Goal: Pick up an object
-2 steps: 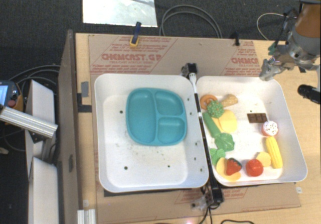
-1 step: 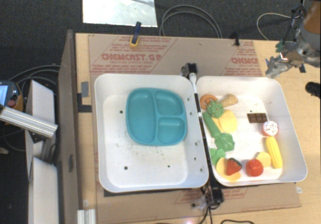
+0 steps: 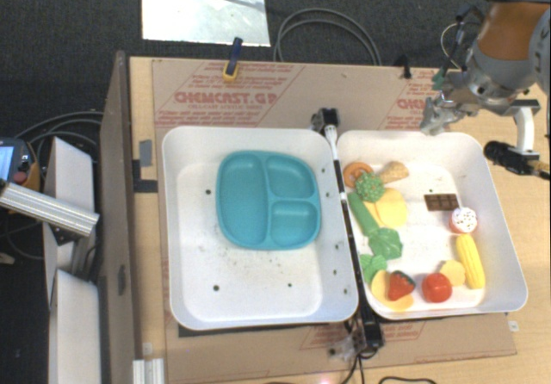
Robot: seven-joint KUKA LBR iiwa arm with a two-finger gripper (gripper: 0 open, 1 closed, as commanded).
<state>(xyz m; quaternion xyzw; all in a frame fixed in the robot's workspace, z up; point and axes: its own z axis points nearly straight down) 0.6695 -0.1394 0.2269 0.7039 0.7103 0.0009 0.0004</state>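
Nothing is picked up so far. The gripper hangs above the far rim of the right bin, at about 1 o'clock from its middle; whether it is spread or pressed together, I cannot tell. The toy food, including a corn cob at 4 o'clock, lies untouched. The board reads "CHEMCAST".
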